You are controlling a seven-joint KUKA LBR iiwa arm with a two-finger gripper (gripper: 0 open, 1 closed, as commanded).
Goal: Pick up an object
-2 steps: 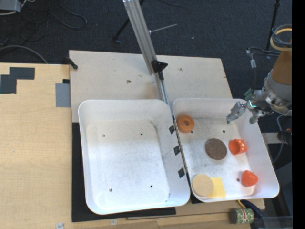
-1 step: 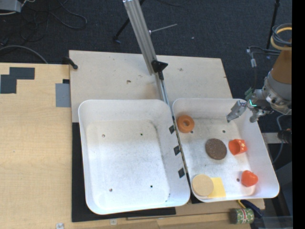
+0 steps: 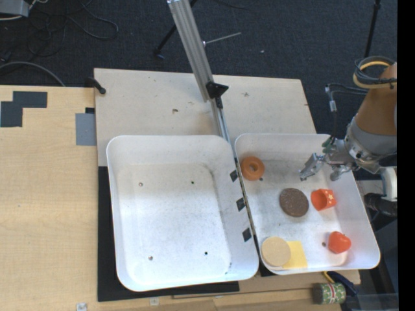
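The right bin holds several small objects. An orange ring lies near its left wall, and a brown disc sits in the middle. An orange cup-like piece lies just right of the disc, with a red-orange piece lower down. A tan disc rests against a yellow square at the front. My gripper hangs over the bin's upper right part, just above the orange cup-like piece, fingers open and nothing between them.
The left bin lies beside the right one, with a row of black clips along their shared wall. A slanted aluminium post rises behind the bins. A small green-labelled item lies on the bench in front of the right bin.
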